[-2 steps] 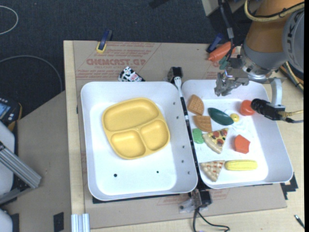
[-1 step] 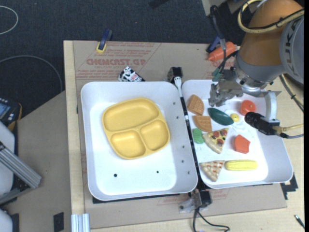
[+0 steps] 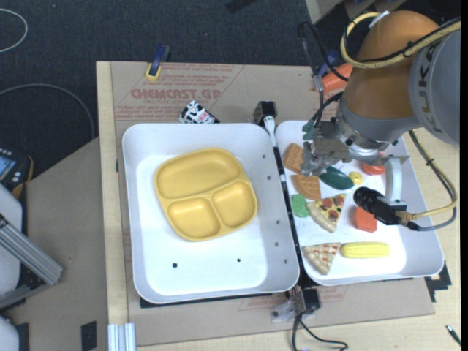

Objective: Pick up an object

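Toys crowd the right bin, the one I reach into from the right. My claw hangs low over that bin's upper left part, just above a waffle-patterned cookie and a dark green leaf-shaped piece. Whether my claw is apart or together I cannot tell; my wrist hides it from above, and nothing is seen clamped in it.

Beside the cookie lies a small green piece, then a pizza slice with colored toppings. A second pizza slice rests near the bin's front edge, with a yellow corn cob just beside it. A red block sits between the corn and my arm's black fitting. Another brown cookie lies at the bin's left wall near my claw.

The left bin carries a yellow divided plate with three compartments. Both bins sit on the counter.
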Tool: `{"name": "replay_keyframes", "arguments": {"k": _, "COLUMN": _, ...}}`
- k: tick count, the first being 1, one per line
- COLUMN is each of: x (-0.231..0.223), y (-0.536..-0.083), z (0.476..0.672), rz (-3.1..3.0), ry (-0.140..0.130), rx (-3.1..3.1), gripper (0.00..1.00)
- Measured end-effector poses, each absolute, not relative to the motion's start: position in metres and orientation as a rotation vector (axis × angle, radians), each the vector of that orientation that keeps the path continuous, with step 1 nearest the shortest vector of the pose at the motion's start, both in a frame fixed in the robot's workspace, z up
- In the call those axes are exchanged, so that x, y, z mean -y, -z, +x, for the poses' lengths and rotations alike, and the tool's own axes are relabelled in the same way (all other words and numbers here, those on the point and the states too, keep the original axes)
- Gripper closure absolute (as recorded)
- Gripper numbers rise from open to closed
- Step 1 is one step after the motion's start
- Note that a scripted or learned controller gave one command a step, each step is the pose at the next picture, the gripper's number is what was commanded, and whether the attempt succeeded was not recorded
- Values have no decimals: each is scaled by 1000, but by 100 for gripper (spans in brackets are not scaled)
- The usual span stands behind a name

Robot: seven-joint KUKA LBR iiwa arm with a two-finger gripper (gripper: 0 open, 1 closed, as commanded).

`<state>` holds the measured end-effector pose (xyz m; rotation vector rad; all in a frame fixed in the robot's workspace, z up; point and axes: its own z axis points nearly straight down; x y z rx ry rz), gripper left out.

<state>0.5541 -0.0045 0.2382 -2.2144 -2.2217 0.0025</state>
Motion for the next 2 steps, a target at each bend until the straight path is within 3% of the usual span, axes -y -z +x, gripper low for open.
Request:
{"name": "replay_keyframes", "arguments": {"k": 1, "x": -17, "y": -213, "z": 525, "rz": -2215, "ry": -6, "rx": 2219, "gripper": 100}}
{"name": "replay_keyframes", "arguments": {"k": 2, "x": -12, "y": -216, "z": 527, "rz": -2222, "ry": 0, "rx": 2221, "gripper": 100}}
